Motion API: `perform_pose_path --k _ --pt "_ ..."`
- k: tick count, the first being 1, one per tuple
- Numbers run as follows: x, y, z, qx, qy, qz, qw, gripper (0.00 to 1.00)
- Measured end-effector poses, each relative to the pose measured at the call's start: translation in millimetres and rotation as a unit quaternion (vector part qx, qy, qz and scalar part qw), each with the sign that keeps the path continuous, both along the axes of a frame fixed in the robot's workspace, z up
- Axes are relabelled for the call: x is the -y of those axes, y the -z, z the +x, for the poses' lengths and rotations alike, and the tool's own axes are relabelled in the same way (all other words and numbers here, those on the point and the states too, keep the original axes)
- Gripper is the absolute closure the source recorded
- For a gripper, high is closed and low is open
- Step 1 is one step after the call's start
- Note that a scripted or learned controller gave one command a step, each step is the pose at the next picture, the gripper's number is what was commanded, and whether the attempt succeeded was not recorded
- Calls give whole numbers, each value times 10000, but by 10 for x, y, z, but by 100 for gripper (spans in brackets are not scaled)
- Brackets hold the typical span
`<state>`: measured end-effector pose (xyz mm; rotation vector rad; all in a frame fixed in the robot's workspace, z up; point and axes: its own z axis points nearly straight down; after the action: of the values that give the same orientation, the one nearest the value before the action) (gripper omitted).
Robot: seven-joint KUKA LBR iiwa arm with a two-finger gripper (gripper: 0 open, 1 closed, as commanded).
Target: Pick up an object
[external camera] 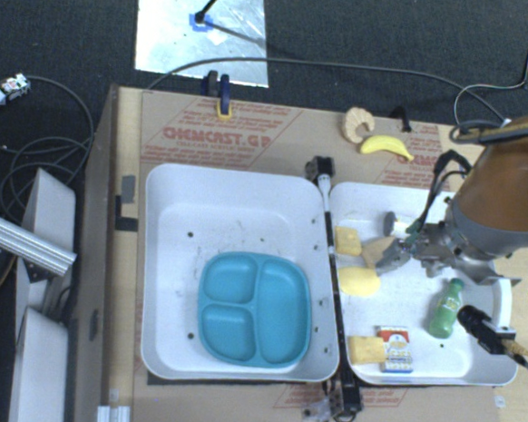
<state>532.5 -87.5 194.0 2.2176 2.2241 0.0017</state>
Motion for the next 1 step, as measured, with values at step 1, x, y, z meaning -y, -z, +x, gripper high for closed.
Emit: perform_pose_path --k 1 --pt "533 74 290 3 12 -8 10000 0"
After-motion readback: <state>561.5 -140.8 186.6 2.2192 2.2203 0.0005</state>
